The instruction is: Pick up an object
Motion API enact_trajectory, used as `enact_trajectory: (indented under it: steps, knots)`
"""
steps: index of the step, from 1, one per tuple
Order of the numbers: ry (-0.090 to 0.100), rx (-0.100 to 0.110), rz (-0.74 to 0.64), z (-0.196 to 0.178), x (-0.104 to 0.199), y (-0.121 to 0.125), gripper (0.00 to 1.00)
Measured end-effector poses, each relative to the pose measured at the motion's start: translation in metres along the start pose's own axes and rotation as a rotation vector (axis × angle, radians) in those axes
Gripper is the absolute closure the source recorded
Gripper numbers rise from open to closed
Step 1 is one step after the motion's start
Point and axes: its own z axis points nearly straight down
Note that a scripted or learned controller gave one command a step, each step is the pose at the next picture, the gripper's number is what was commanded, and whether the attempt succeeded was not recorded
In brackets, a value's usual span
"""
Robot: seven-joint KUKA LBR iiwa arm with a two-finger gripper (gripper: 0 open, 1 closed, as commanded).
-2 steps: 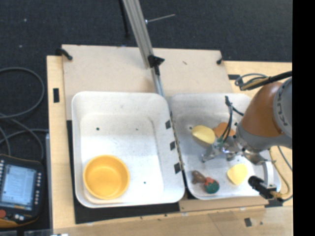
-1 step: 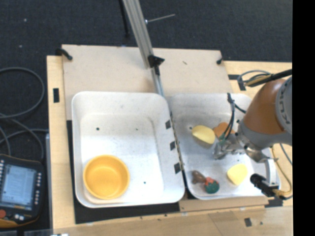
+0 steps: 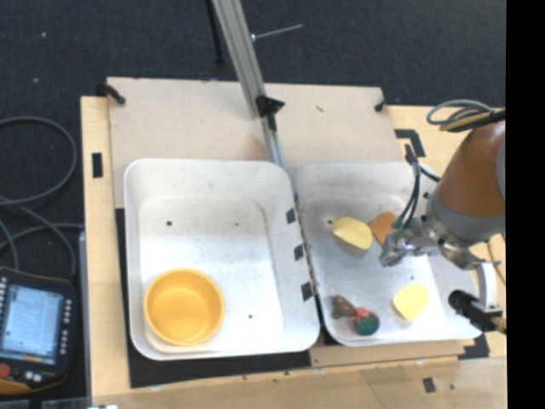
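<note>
My gripper (image 3: 392, 252) hangs over the right bin (image 3: 341, 190), just right of a pale yellow lump (image 3: 352, 233) and below an orange piece (image 3: 384, 225) that the arm partly hides. A yellow block (image 3: 410, 301) lies toward the bin's front right. A small brown thing (image 3: 343, 307) and a red and green toy (image 3: 366, 321) sit at the front edge. Nothing shows between the gripper's tips.
The left bin (image 3: 213, 194) holds a yellow bowl (image 3: 183, 305) in its front left corner. A metal pole (image 3: 247, 58) slants up from the back between the bins. A control pendant (image 3: 30, 322) and cables lie off the bench at left.
</note>
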Motion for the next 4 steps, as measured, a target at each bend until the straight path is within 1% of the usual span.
enact_trajectory:
  steps: [1,2,3,4]
  knots:
    - [-0.001,-0.001,0.0,-0.054,-0.001,0.003,1.0]
    - [0.002,0.004,-0.003,-0.064,0.039,0.022,1.0]
    - [0.003,0.006,-0.004,-0.063,0.083,0.033,1.0]
    - [0.003,0.005,-0.004,-0.064,0.135,0.063,1.0]
